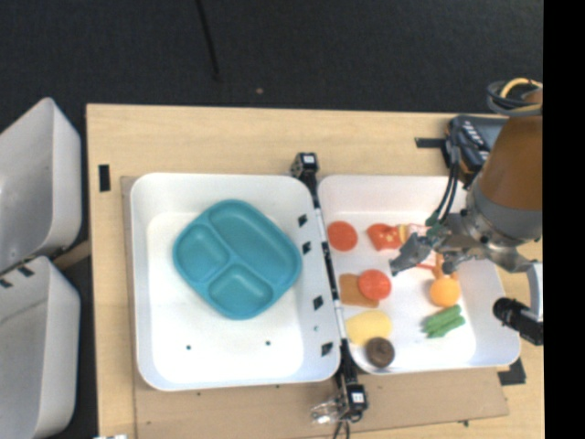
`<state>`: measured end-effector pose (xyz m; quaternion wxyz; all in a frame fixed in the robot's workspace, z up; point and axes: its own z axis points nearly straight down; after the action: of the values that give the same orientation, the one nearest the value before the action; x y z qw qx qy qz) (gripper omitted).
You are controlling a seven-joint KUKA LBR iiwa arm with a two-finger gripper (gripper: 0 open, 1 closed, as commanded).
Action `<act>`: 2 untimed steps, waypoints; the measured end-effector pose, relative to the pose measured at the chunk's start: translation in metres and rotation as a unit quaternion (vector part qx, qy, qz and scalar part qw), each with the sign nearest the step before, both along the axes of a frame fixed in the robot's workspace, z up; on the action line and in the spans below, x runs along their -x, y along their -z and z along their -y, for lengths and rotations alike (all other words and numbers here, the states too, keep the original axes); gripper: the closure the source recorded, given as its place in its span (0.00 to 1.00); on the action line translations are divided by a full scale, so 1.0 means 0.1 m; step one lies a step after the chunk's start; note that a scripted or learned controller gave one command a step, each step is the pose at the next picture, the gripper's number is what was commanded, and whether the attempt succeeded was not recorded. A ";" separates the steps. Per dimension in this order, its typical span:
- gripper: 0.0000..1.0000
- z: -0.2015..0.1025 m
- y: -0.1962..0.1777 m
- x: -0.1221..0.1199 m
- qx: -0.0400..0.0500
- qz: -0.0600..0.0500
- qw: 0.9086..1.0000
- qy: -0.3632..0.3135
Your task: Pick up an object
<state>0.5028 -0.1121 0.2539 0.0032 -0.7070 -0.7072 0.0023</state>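
low in the frame, in the right bin: a brown donut-like piece, a yellow piece just above it, a green piece to the right. higher up, a red round piece on a brown slab, an orange ball, another orange-red round and a red piece. above these, mid-right, jaws over the bin, gap not readable, cannot tell if apart or together; at left, a blue tray in the left bin.
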 end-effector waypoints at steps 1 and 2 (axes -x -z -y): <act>0.00 0.00 -0.03 -0.01 0.001 0.004 1.000 -0.001; 0.00 -0.03 0.61 -0.01 0.000 0.000 1.000 0.000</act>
<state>0.5037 -0.1089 0.1930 0.0028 -0.7070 -0.7072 0.0026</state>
